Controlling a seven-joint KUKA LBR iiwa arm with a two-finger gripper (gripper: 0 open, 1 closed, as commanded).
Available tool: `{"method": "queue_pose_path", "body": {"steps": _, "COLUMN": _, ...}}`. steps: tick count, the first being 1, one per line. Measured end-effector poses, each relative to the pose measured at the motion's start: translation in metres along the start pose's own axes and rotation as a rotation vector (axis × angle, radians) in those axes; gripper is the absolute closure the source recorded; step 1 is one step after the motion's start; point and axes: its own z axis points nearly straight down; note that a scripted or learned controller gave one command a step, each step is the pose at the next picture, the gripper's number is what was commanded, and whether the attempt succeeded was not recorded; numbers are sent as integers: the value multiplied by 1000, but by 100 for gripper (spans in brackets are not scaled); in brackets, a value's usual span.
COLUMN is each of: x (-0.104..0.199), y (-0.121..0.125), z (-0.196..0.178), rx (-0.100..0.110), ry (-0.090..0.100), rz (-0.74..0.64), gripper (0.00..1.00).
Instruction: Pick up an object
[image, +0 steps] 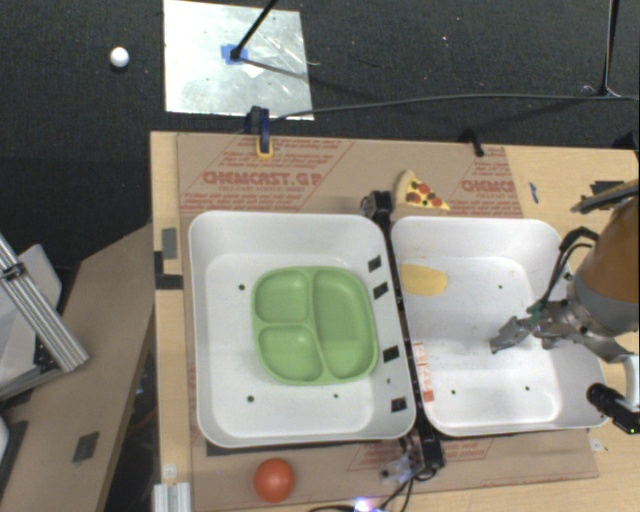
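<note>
The gripper (508, 335), whose finger state I cannot tell, hangs low over the right bin (480, 405) near its right side, and the nearest object, a flat yellow piece (424, 281), lies up and to the left by the bin's far-left corner.

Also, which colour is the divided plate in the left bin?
Light green, seen in the camera view: the divided plate.
</note>
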Motion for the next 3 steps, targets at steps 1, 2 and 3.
{"method": "queue_pose_path", "body": {"steps": 1, "x": 0, "y": 1, "z": 42, "rx": -2, "ry": -1, "rz": 1, "gripper": 0}}
{"method": "queue_pose_path", "body": {"steps": 2, "x": 0, "y": 2, "z": 29, "rx": -6, "ry": -2, "rz": 1, "gripper": 100}}
{"method": "queue_pose_path", "body": {"steps": 3, "x": 9, "y": 5, "z": -20, "rx": -8, "ry": -3, "rz": -3, "gripper": 100}}
